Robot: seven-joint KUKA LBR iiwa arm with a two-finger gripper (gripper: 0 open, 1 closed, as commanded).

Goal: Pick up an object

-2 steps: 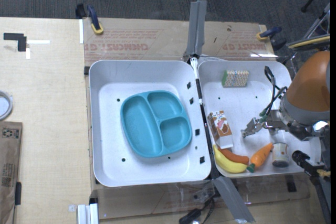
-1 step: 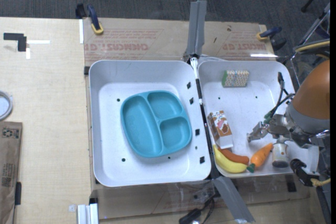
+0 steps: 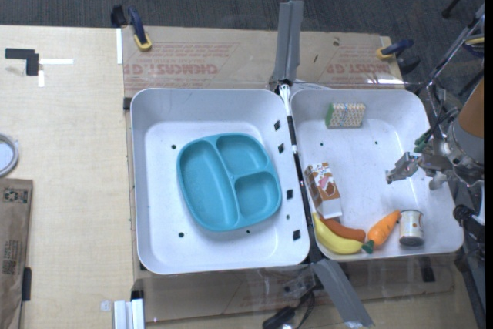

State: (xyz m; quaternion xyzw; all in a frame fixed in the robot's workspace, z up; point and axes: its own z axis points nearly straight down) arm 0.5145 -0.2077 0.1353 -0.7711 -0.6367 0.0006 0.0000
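Observation:
My gripper [image 3: 417,172] hangs over the right side of the right bin [image 3: 362,146], with the arm coming in from the right edge. Its two fingers stand apart and nothing is between them, so it is open. Just below it lie a small tin can [image 3: 411,228] and an orange toy carrot [image 3: 383,229]. A yellow banana [image 3: 336,240] with a red sausage [image 3: 348,231] on it rests at the bin's front. A brown and white carton [image 3: 324,189] lies left of centre. At the back sits a green and tan block [image 3: 345,115].
The left bin [image 3: 154,166] holds a blue divided plate [image 3: 229,182]. A grey post [image 3: 289,42] rises behind the seam between the bins. Clamps [image 3: 139,28] hold the cardboard at the back. Cables and a stand crowd the right edge.

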